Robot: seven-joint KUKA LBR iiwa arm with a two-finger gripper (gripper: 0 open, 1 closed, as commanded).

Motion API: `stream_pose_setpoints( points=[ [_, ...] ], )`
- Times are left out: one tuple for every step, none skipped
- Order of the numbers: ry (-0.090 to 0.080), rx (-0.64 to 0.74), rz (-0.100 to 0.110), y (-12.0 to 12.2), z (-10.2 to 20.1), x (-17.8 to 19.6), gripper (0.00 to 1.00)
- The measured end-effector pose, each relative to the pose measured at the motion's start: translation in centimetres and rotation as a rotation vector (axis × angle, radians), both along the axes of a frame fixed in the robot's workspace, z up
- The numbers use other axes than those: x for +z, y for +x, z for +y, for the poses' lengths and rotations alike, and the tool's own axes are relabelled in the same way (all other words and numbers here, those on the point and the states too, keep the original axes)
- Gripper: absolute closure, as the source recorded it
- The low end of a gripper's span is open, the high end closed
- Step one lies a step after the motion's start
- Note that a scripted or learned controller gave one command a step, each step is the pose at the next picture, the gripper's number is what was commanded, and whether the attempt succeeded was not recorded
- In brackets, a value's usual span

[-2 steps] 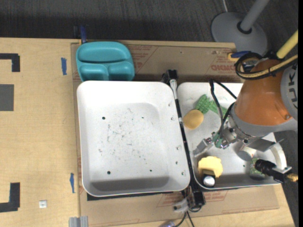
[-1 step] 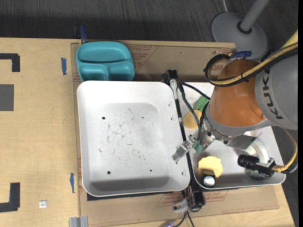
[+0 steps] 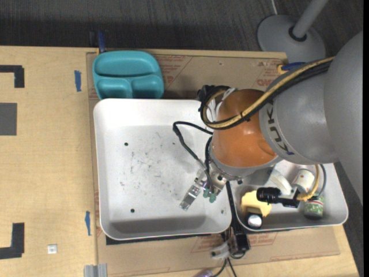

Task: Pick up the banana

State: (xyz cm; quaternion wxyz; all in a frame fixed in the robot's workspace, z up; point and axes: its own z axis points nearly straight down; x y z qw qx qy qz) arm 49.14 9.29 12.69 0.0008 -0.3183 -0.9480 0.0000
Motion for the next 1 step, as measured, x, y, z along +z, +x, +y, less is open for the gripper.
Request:
stream_pose_setpoints(
  points=[
    [0.0, -0.041, -0.003, -1.11, 5.13, -3.98, 0.0]
  ],
)
